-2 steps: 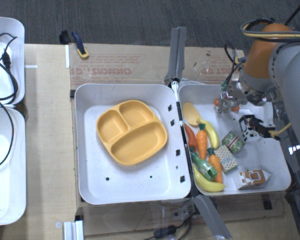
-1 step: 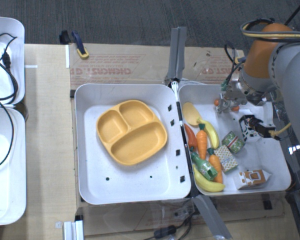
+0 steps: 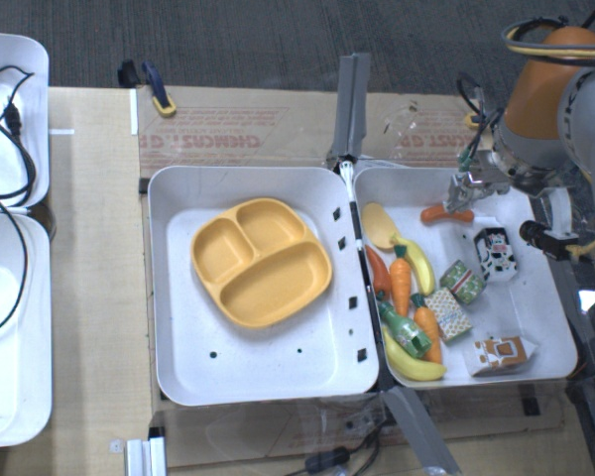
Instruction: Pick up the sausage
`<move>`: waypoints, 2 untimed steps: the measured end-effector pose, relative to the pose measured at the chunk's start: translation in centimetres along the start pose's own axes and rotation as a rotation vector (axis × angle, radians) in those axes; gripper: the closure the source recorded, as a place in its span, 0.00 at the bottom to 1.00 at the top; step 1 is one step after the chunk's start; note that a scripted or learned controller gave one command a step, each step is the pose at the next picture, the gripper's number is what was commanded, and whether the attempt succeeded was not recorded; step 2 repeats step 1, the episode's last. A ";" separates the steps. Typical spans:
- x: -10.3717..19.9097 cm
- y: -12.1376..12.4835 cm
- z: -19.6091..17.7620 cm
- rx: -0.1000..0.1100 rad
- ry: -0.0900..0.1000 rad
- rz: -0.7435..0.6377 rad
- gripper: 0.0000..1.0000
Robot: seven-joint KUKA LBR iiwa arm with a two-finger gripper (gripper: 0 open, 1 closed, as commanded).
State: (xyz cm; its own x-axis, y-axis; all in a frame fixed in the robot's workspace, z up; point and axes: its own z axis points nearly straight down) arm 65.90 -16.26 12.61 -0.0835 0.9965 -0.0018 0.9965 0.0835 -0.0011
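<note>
Reaching in from three o'clock, the arm (image 3: 555, 87) poses its gripper (image 3: 463, 192) low over the right bin (image 3: 545, 296), finger opening unclear, tips just touching the sausage (image 3: 444, 214) at the bin's eleven o'clock.

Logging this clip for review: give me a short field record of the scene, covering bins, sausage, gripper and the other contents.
left bin: holds a yellow divided plate
right bin: holds the toy food and small boxes
sausage: orange-red, lying near the far wall of the right bin
gripper: low over the sausage's right end; grasp not confirmed
other contents: banana, carrot, cow-print box, green box
task state: sausage not lifted
</note>
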 end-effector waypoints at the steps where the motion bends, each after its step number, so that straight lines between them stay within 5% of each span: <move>1: 5.4 -0.9 3.7 0.003 0.002 -0.024 0.00; 2: 5.4 -0.9 3.7 0.003 0.002 -0.024 0.00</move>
